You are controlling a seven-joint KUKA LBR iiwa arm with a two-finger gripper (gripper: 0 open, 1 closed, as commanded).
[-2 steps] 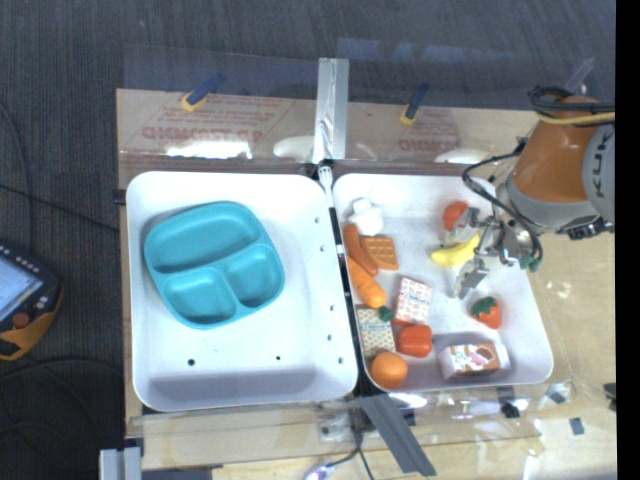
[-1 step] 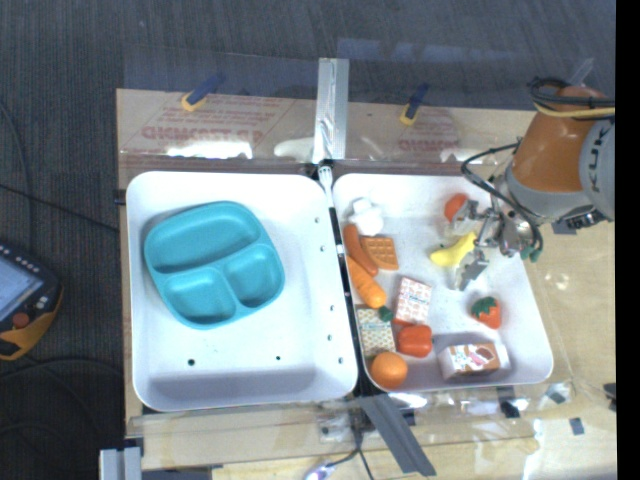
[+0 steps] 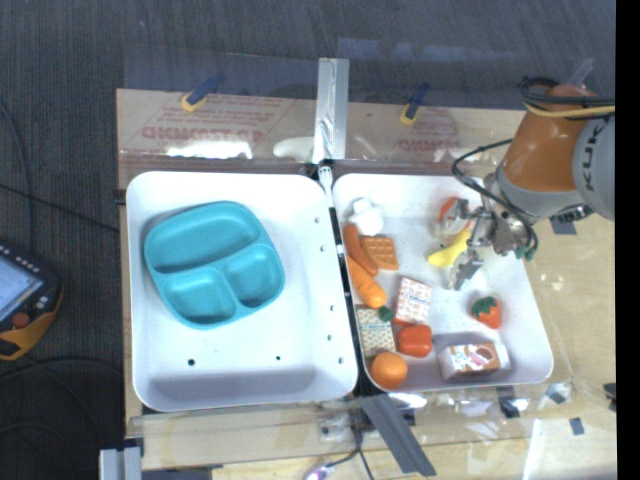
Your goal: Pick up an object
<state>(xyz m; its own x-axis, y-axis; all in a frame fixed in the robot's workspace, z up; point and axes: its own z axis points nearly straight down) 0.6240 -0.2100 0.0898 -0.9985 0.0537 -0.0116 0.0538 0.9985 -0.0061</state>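
Observation:
My gripper (image 3: pixel 468 264) hangs low over the right bin (image 3: pixel 520 298), in its upper right part, below the arm's orange band (image 3: pixel 545 153). A yellow banana-like toy (image 3: pixel 446 254) lies right against its left side; whether they touch is unclear. A small red and orange piece (image 3: pixel 452 210) lies just behind it, and a red tomato with a green top (image 3: pixel 487 311) sits just in front.
The right bin also holds a white lump (image 3: pixel 365 214), a waffle (image 3: pixel 381 253), a carrot (image 3: pixel 366 280), a pink patterned box (image 3: pixel 413 301), a red pepper (image 3: pixel 414 340), an orange (image 3: pixel 388 369) and a small carton (image 3: pixel 470 359). A blue divided tray (image 3: pixel 213 261) lies in the left bin (image 3: pixel 160 368).

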